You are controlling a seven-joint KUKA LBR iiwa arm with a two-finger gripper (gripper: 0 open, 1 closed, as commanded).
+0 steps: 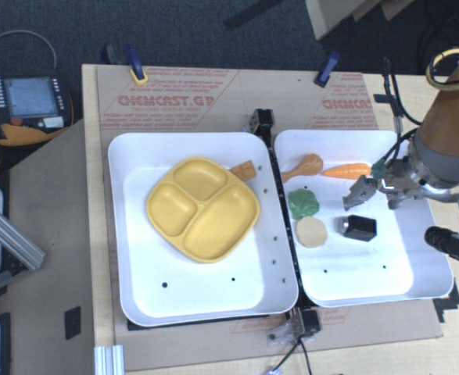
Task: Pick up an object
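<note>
Camera view is showing me the gripper [378, 191] hanging over the right bin [417, 283], with the arm [448, 131] coming in from the right edge. I am reading its fingers as spread apart, one dark tip pointing down-left toward the middle of the bin, and I am seeing nothing between them. So I am judging the pick as not yet made: nothing is lifted, and every candidate is lying on the bin floor.

The nearest candidates are the black block [360, 227], sitting just below and a little left of the claw, and the orange carrot [346, 171], lying just up-left of it near the bin's far wall. Further left I am seeing a green piece [303, 203], a pale round piece [311, 232] touching or almost touching it from below, and a wooden spoon [301, 166] by the divider.

The left bin [135, 287] is holding a yellow divided plate [203, 208] with a small brown block [243, 170] at its far edge.

What is remaining, as I am judging it, is the whole grasp: lining up over one object, descending, closing, lifting.
</note>
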